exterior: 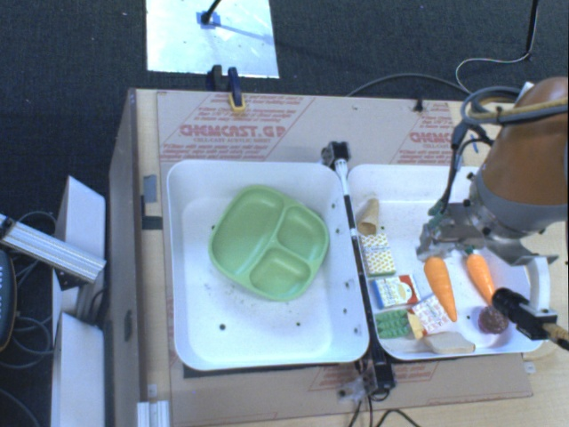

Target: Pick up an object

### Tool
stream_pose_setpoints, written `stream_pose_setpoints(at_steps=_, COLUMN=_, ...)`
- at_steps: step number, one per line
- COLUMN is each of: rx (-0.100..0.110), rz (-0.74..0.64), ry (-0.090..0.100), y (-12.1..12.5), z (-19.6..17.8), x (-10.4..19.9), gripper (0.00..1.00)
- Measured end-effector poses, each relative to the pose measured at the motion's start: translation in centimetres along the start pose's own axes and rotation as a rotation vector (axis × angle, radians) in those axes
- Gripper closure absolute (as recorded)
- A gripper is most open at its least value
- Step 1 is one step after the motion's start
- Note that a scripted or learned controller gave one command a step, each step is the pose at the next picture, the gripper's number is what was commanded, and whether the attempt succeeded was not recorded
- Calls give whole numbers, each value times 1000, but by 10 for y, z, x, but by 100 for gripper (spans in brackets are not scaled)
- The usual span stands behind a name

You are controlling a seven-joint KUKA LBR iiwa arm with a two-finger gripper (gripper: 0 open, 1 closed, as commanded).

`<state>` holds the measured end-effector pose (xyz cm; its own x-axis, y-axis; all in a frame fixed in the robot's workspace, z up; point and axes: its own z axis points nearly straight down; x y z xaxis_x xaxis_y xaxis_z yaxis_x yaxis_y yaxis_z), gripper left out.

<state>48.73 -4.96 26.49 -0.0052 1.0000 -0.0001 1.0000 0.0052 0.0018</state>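
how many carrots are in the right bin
2, both in the right bin: one carrot near its middle, the other carrot just right of it, under the arm. More may be hidden.

the two bins (191, 238) are showing white. the divided plate (269, 241) is looking pale green. two carrots (440, 285) are glowing orange, a cone (368, 213) is showing tan, and a small card (380, 256) is wearing a yellow dotted pattern.
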Motion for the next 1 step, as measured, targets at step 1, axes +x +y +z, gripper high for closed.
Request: stream_pose_setpoints(at_steps=1, rx=-1, rz=3, ry=-1, y=-1, z=0, x=-43, gripper=100)
